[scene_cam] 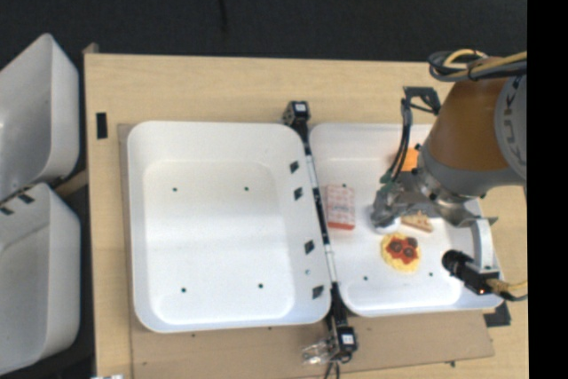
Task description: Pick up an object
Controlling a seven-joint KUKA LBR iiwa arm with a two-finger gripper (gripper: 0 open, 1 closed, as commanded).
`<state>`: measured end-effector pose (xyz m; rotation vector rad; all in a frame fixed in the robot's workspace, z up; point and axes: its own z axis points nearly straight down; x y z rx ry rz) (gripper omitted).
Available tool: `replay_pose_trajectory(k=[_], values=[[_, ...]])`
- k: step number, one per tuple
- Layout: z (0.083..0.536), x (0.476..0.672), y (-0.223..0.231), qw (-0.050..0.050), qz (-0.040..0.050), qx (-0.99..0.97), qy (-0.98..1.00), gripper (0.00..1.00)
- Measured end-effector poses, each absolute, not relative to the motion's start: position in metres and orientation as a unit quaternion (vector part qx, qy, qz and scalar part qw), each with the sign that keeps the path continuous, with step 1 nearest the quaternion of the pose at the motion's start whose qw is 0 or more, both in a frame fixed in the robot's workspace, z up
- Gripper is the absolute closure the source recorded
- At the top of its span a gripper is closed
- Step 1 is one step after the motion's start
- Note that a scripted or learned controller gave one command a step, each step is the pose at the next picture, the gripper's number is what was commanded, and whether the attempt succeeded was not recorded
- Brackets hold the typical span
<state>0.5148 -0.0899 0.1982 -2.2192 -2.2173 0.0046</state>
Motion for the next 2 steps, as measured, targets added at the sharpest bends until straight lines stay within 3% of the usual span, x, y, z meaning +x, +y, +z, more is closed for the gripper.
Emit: replay_pose_trajectory(k=[1,2], values=[[0.096,0.487,-0.16,0.001,0.0022,-0.71,-0.704,1.0],[0.208,0.574,-0.059,-0.006,-0.007,-0.702,-0.713,1.0]])
